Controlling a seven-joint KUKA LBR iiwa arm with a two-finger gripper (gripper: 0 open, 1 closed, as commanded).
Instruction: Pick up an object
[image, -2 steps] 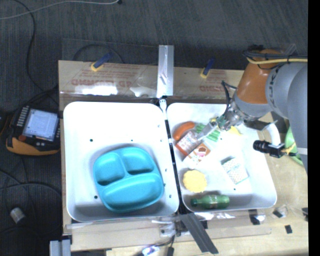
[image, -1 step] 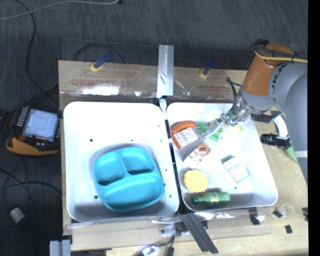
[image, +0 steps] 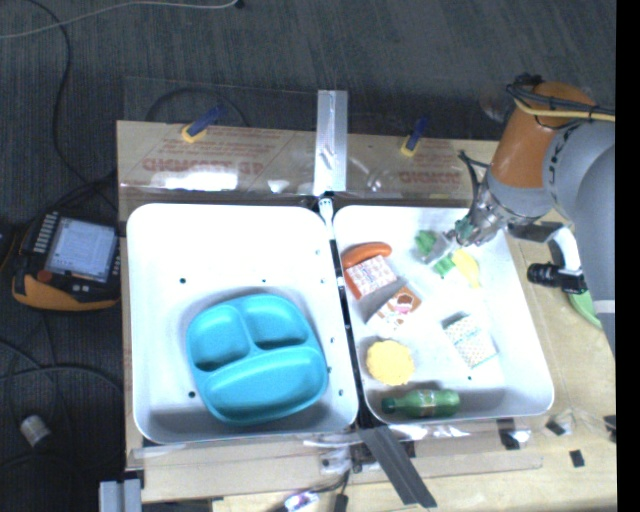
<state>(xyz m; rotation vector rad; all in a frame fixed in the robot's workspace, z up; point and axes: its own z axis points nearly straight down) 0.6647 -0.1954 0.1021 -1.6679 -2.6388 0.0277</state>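
Hovering over the right bin (image: 530, 350), hand (image: 462, 238), grip unclear; box (image: 370, 272) lettering unreadable.

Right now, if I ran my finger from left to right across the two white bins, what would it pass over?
Blue plastic divided tray → round yellow ridged toy → small white patterned packet. Up at the back of the right bin, the gripper hangs beside a small green piece.

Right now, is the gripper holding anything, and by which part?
Cannot tell. The gripper is low in the right bin between a small green object and a yellow one.
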